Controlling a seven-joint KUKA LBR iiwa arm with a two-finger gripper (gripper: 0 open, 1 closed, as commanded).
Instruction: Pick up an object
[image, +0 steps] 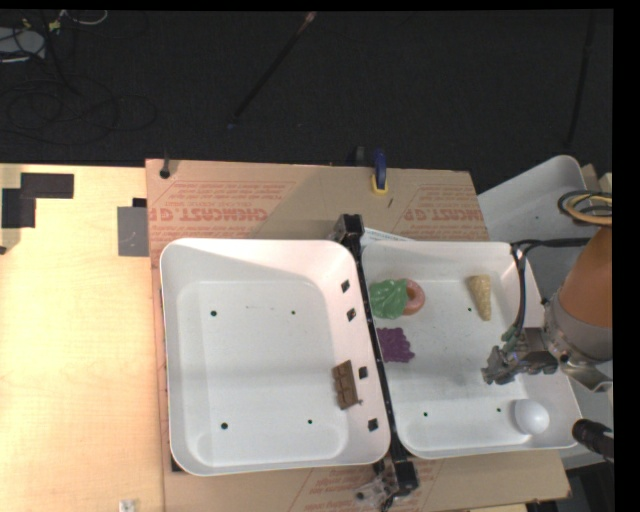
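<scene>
The right bin (450, 440) holds a green leafy piece (388, 296) with a pink ring (413, 297) against its right side. A purple grape bunch (396, 345) lies just below them. A tan cone-shaped piece (482, 296) sits at the upper right, and a white egg-like ball (530, 416) rests at the lower right corner. My gripper (503, 367) hangs low over the right bin's right side, between the cone and the white ball, with nothing visible in it. A brown chocolate bar (346, 384) lies at the right wall of the left bin (200, 290).
The arm's orange band (600, 285) and grey wrist reach over the right bin's right rim. A black clip divider (362, 330) joins the two bins. Cardboard (260, 205) lies under both bins, with light wooden bench (70, 350) to the left.
</scene>
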